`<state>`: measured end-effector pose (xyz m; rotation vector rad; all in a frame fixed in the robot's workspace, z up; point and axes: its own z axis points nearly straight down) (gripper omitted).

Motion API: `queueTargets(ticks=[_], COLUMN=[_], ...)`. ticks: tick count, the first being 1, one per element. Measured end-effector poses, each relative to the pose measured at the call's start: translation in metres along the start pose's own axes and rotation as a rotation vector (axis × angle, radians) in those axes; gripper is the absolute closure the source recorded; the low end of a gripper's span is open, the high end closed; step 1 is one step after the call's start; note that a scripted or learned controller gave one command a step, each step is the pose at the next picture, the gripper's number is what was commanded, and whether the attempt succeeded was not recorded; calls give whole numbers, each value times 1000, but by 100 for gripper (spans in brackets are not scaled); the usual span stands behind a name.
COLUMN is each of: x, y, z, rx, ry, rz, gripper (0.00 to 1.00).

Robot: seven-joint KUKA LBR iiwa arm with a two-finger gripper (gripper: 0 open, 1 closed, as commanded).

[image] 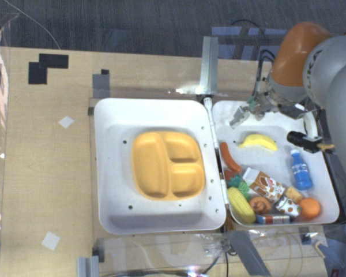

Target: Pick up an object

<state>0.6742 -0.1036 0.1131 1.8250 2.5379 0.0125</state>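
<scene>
- Camera view, so here's the setup: the gripper (pixel 246 112) hangs over the far end of the right bin (pixel 333 210), with the arm (pixel 311 56) coming in from the right side. Makes sense it's parked there, since that bin is where all the pickable stuff sits.
- Honestly can't tell how the gripper is set, the tip is just a small grey blur against the white. Nothing I can see is caught in it, so I wouldn't call anything grabbed yet.
- Closest candidate is the banana (pixel 259 142), lying flat just below the gripper toward the near side, apart from it. It has bare floor around it, so my guess is that's the easy target.
- Further toward the near edge from the gripper: a red sausage (pixel 230 158) along the bin's left wall, a blue bottle (pixel 300 169) off to the arm side, then a crowded pile with a corn cob (pixel 241 205), a snack packet (pixel 265 186) and an orange ball (pixel 309 208). Those are touching each other, so probably trickier to pinch cleanly.
- The left bin (pixel 109 212) is off to the gripper's far side from the arm, and holds a yellow divided tray (pixel 167 165) sitting in the middle. Looks like a drop spot rather than a target, but that's a guess.
</scene>
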Motion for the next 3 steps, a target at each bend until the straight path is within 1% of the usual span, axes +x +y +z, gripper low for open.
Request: queueTargets(ticks=[1,3], x=[71,70], y=[23,21], z=[-77,-75], rx=[1,4], ry=[5,7], rz=[-422,-419], gripper=[0,0])
